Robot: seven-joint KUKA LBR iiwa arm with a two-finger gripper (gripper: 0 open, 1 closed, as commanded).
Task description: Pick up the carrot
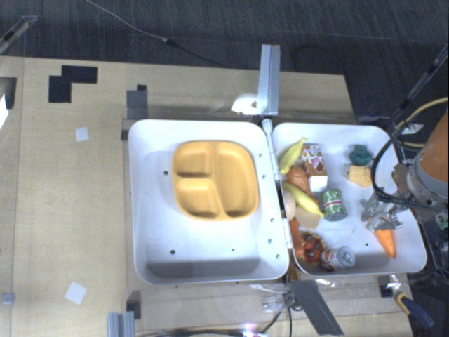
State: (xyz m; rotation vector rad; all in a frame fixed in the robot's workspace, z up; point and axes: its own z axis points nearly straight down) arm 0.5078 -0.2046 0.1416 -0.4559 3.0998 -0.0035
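Orange and tapering, the carrot (386, 242) lies in the right bin (414, 262), near its front right corner, thick end up toward the gripper (379, 217) and tip pointing to the bin's front wall. The gripper sits just above that thick end, touching it or very nearly; I cannot tell which from here. Whether the fingers stand wide or narrow I cannot tell either: they show as a pale metallic tangle against the white floor, with dark cables looping across.

It looks like a toy carrot, so I would judge it light and stiff, with a smooth skin that may slip under a pinch. The taper matters: a hold near the tip would likely squeeze it out, so the thicker upper half, taken across its width, seems the safer place. It lies close to the bin's wall, which leaves little room on that side.

The arm (433, 161) is cut off at the picture's right side. The carrot's top end is partly hidden under the gripper. To the left, well apart, a heap of bananas (295, 177), a small can (332, 204) and other bits is too crowded to sort out. The left bin (147, 209) holds a yellow divided plate (214, 180).
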